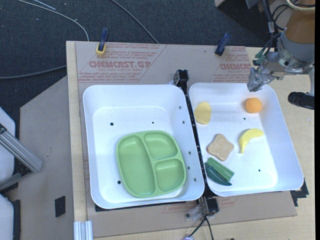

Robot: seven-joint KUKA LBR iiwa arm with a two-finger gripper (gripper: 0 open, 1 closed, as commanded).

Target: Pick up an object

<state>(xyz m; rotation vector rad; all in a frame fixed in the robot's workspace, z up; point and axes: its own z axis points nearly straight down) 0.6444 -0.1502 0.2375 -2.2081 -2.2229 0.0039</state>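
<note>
The right bin (pixel 280 149) holds an orange ball (pixel 253 105), a yellow banana (pixel 249 138), a pale yellow round piece (pixel 203 112), a tan slice of toast (pixel 220 147) and a green pepper-like piece (pixel 218 172). My gripper (pixel 254 84) hangs over the bin's far rim, just above and behind the orange ball. Nothing is visible between its fingers.
The left bin (pixel 100 109) holds a green divided plate (pixel 150 162). A black clamp (pixel 181 77) sits between the bins at the far side. Blue clips (pixel 222 44) pin the cardboard at the back edge.
</note>
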